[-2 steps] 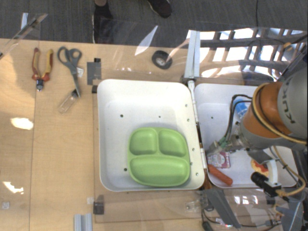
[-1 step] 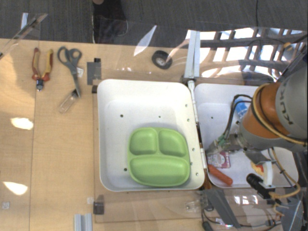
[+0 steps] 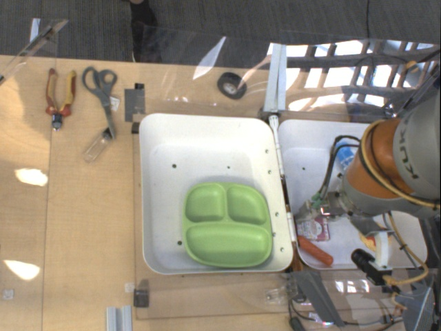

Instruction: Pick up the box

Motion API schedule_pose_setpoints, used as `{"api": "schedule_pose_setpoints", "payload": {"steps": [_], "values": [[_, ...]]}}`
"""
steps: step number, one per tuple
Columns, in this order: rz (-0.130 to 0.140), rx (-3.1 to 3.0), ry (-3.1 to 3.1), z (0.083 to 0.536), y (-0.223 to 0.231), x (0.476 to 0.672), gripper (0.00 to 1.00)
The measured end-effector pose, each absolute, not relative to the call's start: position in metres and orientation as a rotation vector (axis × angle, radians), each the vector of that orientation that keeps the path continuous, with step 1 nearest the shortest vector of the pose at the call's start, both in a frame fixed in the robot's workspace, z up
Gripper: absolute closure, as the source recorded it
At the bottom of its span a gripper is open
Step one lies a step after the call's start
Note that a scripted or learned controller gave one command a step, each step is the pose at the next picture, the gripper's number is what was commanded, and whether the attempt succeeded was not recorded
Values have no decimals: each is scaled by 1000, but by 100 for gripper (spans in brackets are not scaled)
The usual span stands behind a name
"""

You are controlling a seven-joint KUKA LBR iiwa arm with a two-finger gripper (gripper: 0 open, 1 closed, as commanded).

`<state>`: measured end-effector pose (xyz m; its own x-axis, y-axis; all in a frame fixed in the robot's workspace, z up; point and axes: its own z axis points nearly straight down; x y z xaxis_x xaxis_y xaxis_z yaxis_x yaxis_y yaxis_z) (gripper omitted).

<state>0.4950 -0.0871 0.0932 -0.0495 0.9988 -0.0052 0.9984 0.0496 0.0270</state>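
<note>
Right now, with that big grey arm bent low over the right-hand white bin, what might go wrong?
Two risks, as guesses. The small red-and-white box lies right beside a long orange-red sausage-shaped item, so the gripper could catch that instead. The arm's dangling black and yellow cables hang close over the right white bin and could snag.

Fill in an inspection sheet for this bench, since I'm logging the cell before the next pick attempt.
Surface: wooden bench bearing left bin and right bin.
Job's things: a small red-and-white packet, possibly the box, in the right bin under the arm.
Clutter: green divided tray in the left bin; orange sausage-like item; scissors, pliers and tape roll on the bench.
Gripper: gripper low over the right bin; its state cannot be told.
Cables: black cable looping beside the arm.
Surroundings: dark carpet, a person's foot.
</note>
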Motion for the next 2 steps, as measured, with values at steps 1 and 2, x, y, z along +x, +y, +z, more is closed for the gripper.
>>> {"api": "schedule_pose_setpoints", "payload": {"steps": [1,2], "values": [[26,2101,2303,93,-88,496,0],[28,2072,2330,94,-90,496,0]]}}
